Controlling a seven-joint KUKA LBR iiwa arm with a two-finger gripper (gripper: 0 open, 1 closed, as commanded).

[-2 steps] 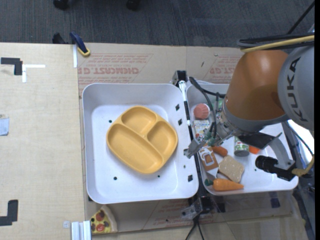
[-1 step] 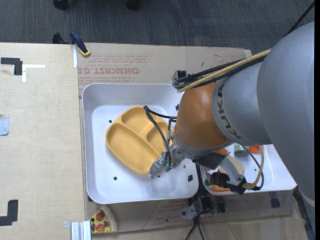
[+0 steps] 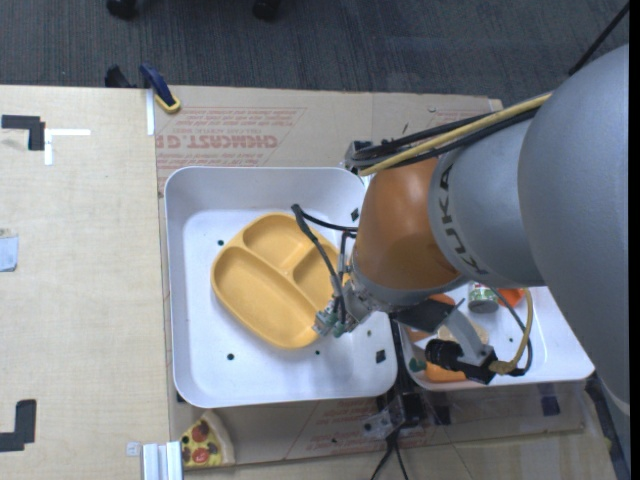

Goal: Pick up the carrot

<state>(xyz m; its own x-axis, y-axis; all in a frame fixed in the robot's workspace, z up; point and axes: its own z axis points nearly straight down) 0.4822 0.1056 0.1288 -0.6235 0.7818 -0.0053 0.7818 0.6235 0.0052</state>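
An orange thing that looks like the carrot [image 3: 437, 372] lies in the right bin [image 3: 560, 353], near its front left corner and partly hidden by the wrist. My gripper [image 3: 334, 320] hangs over the left bin [image 3: 190, 298], at the right edge of a yellow divided plate [image 3: 270, 278]. It is well to the left of the carrot, and I see nothing held in it. The bulky grey and orange arm [image 3: 420, 238] covers most of the right bin.
Another orange piece [image 3: 511, 295] and a small green and white item [image 3: 483, 299] peek out beside the arm in the right bin. A pizza-slice toy [image 3: 202, 442] lies on the cardboard in front of the left bin. A wooden board [image 3: 75, 268] lies to the left.
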